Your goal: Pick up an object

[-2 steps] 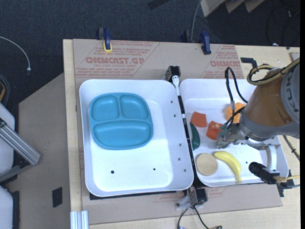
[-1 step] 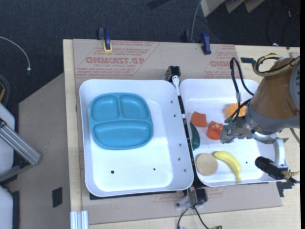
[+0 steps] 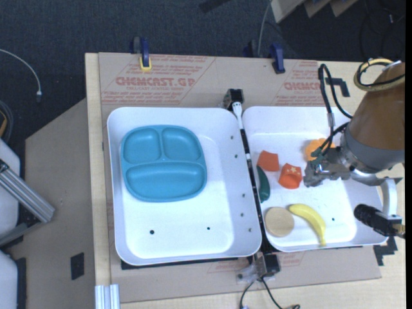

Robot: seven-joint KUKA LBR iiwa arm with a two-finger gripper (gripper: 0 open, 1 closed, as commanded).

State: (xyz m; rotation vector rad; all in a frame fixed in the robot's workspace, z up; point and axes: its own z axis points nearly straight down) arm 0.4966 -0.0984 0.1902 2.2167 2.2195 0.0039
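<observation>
Fingers [image 3: 311, 176] of the gripper [image 3: 314, 174] look dark and bunched together from where I sit, and I cannot tell whether they are released or clenched; nothing shows between them. Taking the banana [image 3: 310, 220] as my landmark: it lies in the right-hand white bin [image 3: 341, 208], near that bin's front edge, its long axis running diagonally, one end pointing up-left toward the middle of the bin and the other down-right toward the front rim, the curve bulging upward and to the right.

Just left of the banana, nearly touching it, sits a round tan disc [image 3: 279, 222]. Above the banana, an orange-red block [image 3: 290, 176] stands just beside the gripper on its left. Further up-left of the banana I see a second red block [image 3: 268, 161]. A dark green object [image 3: 263, 184] lies along the bin's left wall, above the disc. An orange object [image 3: 315, 147] peeks out behind the gripper, well above the banana.

Far left of the banana, in the other white bin [image 3: 219, 224], rests a blue divided plate [image 3: 164, 163].
</observation>
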